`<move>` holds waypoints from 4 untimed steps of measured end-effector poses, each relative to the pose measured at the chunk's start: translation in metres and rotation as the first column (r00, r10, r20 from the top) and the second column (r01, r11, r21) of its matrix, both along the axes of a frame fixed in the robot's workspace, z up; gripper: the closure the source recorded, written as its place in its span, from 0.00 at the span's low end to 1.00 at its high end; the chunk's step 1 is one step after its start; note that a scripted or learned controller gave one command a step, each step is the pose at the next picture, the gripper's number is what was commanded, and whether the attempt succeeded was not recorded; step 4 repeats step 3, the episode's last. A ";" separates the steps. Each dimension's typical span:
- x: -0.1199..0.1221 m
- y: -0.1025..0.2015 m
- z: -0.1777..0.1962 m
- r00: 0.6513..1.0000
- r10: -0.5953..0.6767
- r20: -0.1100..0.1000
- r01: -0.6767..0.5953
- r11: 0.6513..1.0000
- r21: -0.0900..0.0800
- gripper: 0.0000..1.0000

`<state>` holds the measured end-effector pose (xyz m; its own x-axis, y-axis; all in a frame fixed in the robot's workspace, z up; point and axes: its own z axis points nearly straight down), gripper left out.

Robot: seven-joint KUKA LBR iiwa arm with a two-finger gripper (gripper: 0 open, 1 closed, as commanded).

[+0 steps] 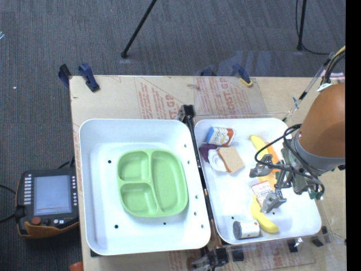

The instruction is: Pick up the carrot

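The carrot [271, 158] is a slim orange piece lying in the right bin [225, 205], beside a yellow banana [258, 143] and partly hidden under the arm's wrist. My gripper [273, 201] hangs lower in the same bin, below the carrot and over a red-and-white packet [261, 188] and a second banana [265, 220]. Its fingers stand open and nothing shows between them.
The right bin also holds a blue-and-red can [219, 135], a bread slice [230, 160], a purple item [207, 151] and a small grey cylinder [246, 229]. A green divided plate [152, 183] sits in the left bin [96, 151]. A tablet [49, 199] lies to the left of the bench.
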<state>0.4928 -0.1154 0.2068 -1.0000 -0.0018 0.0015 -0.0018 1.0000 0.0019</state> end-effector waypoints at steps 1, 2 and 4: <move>0.039 -0.041 -0.026 0.997 -0.079 0.001 0.079 0.997 0.000 0.00; 0.092 -0.077 -0.111 0.999 -0.044 0.019 0.044 0.999 -0.002 0.00; 0.093 -0.074 -0.098 0.999 -0.036 0.019 0.036 0.999 -0.002 1.00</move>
